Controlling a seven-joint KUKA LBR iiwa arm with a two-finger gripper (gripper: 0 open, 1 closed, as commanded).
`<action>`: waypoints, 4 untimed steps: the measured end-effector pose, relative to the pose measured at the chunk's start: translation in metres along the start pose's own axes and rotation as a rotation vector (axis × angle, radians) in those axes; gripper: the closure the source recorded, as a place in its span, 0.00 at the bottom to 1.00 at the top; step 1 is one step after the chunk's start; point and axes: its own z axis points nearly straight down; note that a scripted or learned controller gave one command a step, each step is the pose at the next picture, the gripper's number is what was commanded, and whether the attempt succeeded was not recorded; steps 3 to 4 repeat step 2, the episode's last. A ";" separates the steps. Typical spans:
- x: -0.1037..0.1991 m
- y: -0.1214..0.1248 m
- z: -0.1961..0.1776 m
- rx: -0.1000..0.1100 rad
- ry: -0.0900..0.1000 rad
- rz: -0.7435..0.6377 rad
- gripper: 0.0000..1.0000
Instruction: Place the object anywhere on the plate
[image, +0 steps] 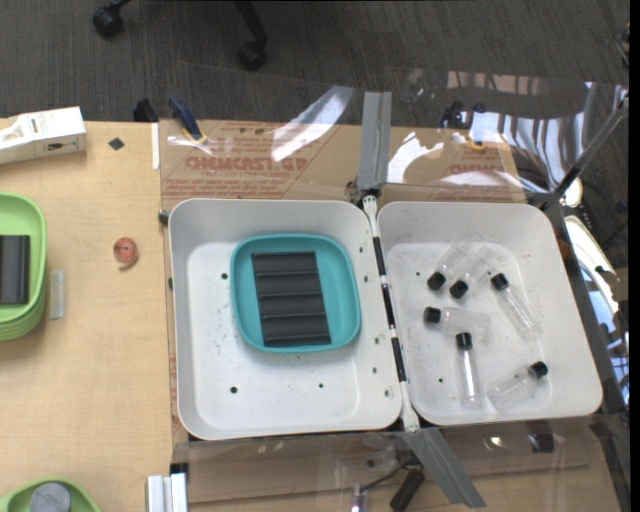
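No arm or gripper is seen over the bench, so whether the tool is open or closed cannot be told. The task is judged not yet begun: nothing clear is seen resting on the teal plate, which sits in the left bin and carries a dark ribbed block across most of its middle. Only the teal margin around that block is left free for placing.

The candidate objects, clear vials with black caps, lie scattered in the right bin; about six caps are counted. Several lie close together near the bin's upper middle, one lies beside the lower right wall. Which vial is meant cannot be told. Pick, transfer across the divider between the bins, and release all remain to be done.

Outside the bins, a green stacked tray, a small reddish disc and a white box rest on the wooden bench, well apart from the path.
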 end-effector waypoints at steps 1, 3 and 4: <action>0.001 0.000 0.000 0.000 0.001 0.000 0.00; 0.002 0.001 -0.001 0.001 0.001 0.000 0.00; 0.002 0.001 -0.001 0.001 0.001 0.000 0.00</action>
